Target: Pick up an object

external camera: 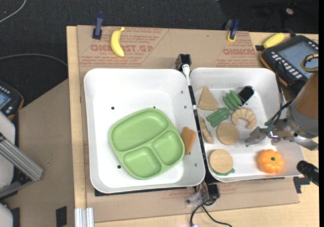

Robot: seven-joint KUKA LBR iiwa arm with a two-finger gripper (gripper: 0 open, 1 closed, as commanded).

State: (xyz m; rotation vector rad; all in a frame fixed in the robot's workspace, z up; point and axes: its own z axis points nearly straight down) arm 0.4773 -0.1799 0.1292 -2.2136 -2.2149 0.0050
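Observation:
My gripper [256, 138] hangs over the right bin [263, 76], reaching in from the right. It sits between a tan croissant [245, 116] just up-left of it and an orange pumpkin [270, 161] just below it. I see nothing held in it. A round tan cookie [227, 133] lies to its left. Also in this bin are a triangular bread slice [206, 98], two green pieces [233, 100] [217, 116], a black object [246, 93] and a round burger [221, 161].
The left bin [101, 94] holds a green divided plate [147, 142] and a brown nugget [188, 140] by its right wall. A toy banana [118, 41] lies on the cardboard behind. A yellow-black pendant [291, 53] sits at the far right.

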